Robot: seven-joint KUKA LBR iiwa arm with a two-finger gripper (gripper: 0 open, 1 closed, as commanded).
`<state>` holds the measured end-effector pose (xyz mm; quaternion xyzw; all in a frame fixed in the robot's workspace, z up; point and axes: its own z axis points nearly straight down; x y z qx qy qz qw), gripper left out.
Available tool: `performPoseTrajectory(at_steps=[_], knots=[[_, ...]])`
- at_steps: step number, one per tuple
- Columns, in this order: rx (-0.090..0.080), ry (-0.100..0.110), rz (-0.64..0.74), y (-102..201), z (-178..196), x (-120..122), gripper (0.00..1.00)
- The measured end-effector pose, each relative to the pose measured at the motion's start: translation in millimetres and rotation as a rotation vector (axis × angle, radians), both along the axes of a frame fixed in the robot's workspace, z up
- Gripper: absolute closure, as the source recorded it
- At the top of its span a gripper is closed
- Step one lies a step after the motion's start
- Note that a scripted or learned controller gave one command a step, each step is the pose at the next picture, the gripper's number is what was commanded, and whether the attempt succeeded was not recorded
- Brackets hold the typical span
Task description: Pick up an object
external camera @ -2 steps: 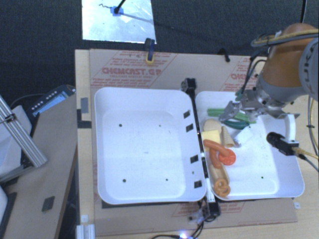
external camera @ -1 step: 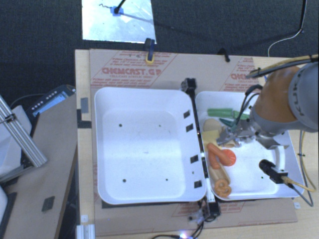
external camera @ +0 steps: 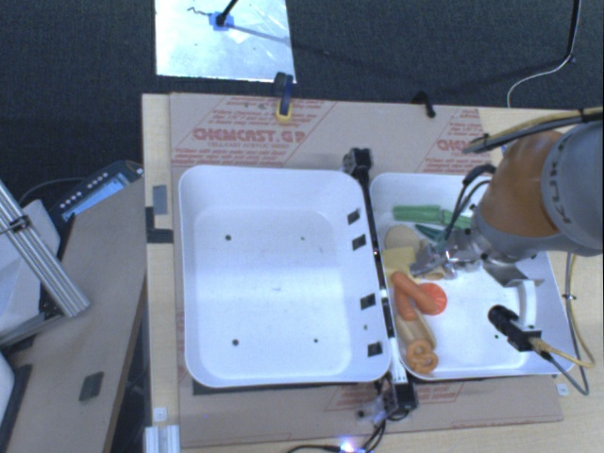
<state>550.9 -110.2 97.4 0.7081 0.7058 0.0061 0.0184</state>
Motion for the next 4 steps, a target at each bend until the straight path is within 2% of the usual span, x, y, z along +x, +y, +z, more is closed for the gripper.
performPoseTrajectory(at_steps=[1,2,3,4], knots=[[0.0,-0.005,0.001,-0.5,12.4,1.8,1.0],[0.017,0.033,0.007,9.4,14.1,-0.6,1.0],[0.012,0.021,0.003,24.1,-8.7,-14.9,1.0],[0.017,0.024,0.012,68.8,92.5,26.0,1.0]])
